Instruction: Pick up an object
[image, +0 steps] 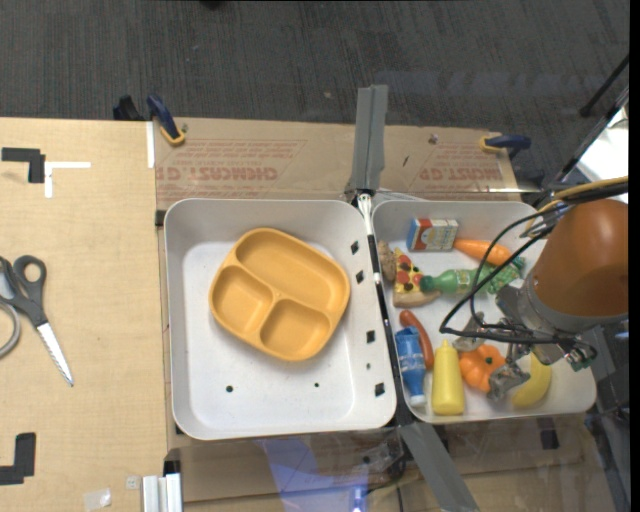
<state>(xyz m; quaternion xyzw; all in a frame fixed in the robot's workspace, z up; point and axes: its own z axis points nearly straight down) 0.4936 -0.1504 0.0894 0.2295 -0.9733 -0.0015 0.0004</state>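
Lying near the front rim of the right bin, a yellow mustard bottle, an orange toy and a banana are crowding together, with the tool reaching down between the toy and the banana; whether it is released or clenched cannot be told. Beside it, a yellow divided plate is sitting in the left bin, while scissors are resting on the surface.

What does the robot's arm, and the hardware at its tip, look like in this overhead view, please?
The arm shows a broad, rounded orange band over a grey wrist section. Thin black cables loop out from it on the left side. Below sits the end effector, a compact grey and black metal assembly with small brackets.
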